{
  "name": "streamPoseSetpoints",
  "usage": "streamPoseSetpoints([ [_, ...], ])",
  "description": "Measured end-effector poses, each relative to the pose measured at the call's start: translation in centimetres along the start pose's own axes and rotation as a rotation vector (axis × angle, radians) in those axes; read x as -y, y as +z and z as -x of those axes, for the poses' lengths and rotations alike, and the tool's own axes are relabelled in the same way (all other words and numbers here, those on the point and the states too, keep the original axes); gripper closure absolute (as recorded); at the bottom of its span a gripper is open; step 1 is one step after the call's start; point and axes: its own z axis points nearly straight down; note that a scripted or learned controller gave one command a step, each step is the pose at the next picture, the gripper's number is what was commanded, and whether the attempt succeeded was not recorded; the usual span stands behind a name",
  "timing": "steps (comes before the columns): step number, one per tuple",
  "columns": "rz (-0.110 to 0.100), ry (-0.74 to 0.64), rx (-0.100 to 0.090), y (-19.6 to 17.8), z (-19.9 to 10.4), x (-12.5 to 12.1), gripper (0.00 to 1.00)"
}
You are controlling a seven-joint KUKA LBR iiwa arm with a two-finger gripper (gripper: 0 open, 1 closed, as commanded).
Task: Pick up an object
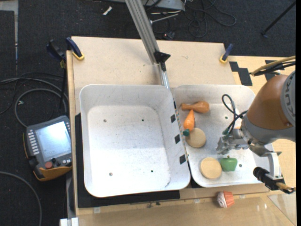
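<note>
Over the right-hand shallow white plastic bin (244, 94) we see the grey arm with its orange band (268, 108) reaching in from the right, its metal two-finger gripper (227, 144) lowered into the bin near the right wall. We cannot tell how the jaws stand; the wrist hides most of them from this slanted overhead view, and we see nothing lifted clear of the bin floor. We judge the pick as not yet done: the descent looks made, but the grasp and the lift remain.

Just below the gripper lies a small green block-shaped toy (229, 164), the nearest candidate for picking, with its upper edge close to or touching the gripper; we cannot say which. Touching that green toy on its left is a round tan disc, like a biscuit (211, 168). Further up and to the left sits a pale tan ball-like lump (196, 138), and just above it an orange carrot-shaped toy (189, 120), standing roughly upright along the bin's left wall. Near the top of the bin rests an orange-brown elongated toy (196, 107), lying sideways. A black looped cable (229, 102) trails over the bin's upper right.

The left-hand shallow white plastic bin (89, 95) sits touching its neighbour. Outside both, on the bench's front edge, lies a small pink and white object (225, 199).
</note>
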Motion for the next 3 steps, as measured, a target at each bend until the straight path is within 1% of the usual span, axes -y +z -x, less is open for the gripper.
streamPoseSetpoints([
  [1, 0.005, -0.005, 0.002, -4.5, -0.5, -0.7, 1.0],
  [2, 0.005, -0.004, 0.002, -9.4, -0.5, -0.9, 1.0],
  [3, 0.002, -0.009, 0.0, -8.8, -5.7, -3.5, 1.0],
])
